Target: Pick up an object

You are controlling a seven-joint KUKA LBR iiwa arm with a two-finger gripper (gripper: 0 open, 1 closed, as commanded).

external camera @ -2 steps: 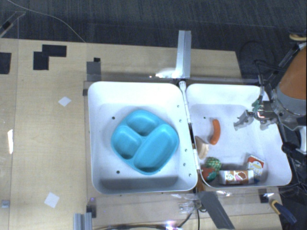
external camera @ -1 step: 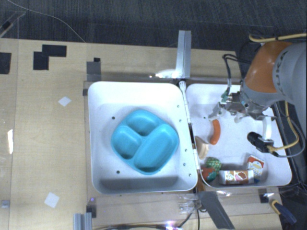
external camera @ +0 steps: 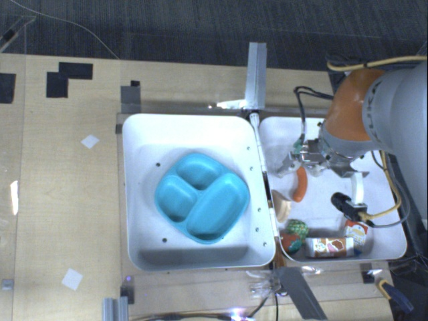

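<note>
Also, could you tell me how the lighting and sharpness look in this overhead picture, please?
Camera view: even, soft light with slight overall blur; the blue divided tray casts a faint shadow on the left bin; glare spots on the bench's front edge; small items in the right bin are too soft to identify.
</note>
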